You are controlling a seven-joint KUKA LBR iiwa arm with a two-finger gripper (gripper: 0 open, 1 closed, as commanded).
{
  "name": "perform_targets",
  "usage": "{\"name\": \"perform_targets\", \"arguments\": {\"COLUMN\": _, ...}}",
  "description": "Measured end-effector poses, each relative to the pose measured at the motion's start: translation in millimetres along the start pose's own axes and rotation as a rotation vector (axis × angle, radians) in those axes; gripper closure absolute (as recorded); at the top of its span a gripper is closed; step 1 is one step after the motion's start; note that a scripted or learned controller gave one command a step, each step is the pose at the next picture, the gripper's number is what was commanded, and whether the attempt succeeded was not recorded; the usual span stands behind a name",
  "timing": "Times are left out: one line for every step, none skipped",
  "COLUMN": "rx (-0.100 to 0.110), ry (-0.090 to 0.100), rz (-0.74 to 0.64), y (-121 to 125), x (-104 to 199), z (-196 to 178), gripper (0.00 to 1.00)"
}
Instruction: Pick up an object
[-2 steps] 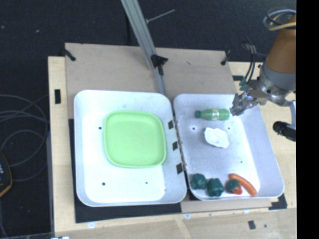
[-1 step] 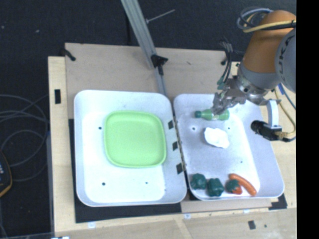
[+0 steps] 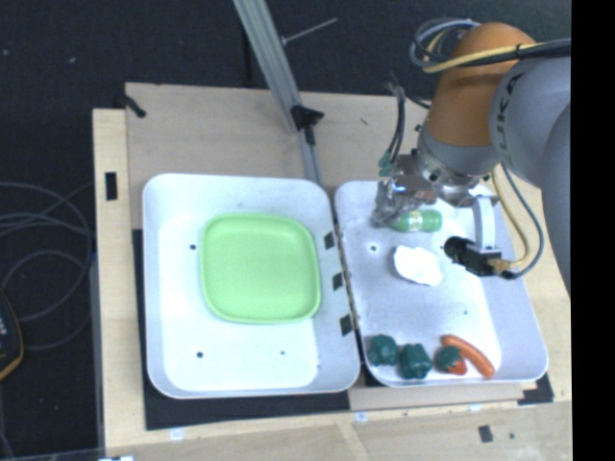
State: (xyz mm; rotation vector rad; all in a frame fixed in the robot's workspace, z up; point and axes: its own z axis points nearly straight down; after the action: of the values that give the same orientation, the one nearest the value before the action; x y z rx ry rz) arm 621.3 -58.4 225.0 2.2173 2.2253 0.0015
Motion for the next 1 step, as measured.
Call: {"name": "perform_targets", "arguments": {"rx": 0.001, "ry": 0.0, "rz": 0.0, "y": 5.2, "x": 52.2, "z": 5.8, "gripper": 1.0}}
